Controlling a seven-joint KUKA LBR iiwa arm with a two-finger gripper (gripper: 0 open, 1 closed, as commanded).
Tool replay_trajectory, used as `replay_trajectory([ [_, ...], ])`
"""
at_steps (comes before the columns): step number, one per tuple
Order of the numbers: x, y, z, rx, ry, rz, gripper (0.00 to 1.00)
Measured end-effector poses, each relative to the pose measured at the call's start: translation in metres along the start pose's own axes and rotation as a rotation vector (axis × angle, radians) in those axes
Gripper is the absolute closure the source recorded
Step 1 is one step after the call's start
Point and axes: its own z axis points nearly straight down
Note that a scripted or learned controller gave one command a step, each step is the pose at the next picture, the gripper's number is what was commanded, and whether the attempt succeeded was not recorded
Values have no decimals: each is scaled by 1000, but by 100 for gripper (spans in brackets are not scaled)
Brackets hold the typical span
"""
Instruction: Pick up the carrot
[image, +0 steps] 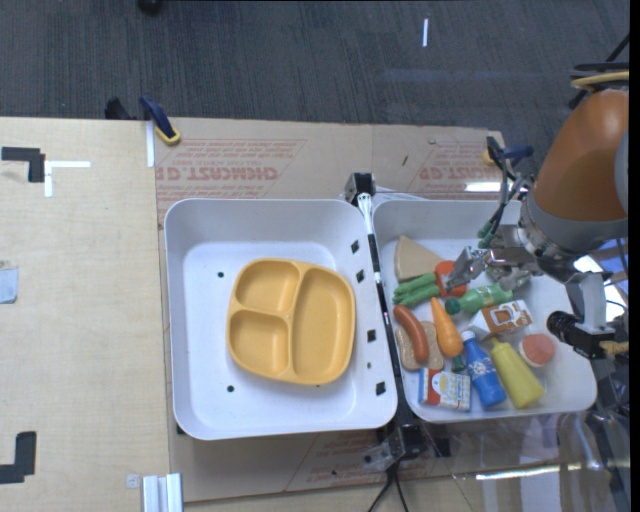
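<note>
Two parted gripper (462, 272) fingers, nothing between them, just above the carrot (445, 327)

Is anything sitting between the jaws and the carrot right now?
Nothing visible lies on the carrot. The gripper hangs just above its upper end. Close neighbours crowd it, though: a sausage on one side, a green vegetable by its tip.

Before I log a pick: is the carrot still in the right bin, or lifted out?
In the bin. The carrot lies among the other toys, with the hand above it.
</note>
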Motion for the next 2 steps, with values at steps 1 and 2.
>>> replay_trajectory([
  [1, -4, 11, 105, -4, 0, 224, 0],
  [2, -5, 12, 96, -3, 1, 228, 100],
])
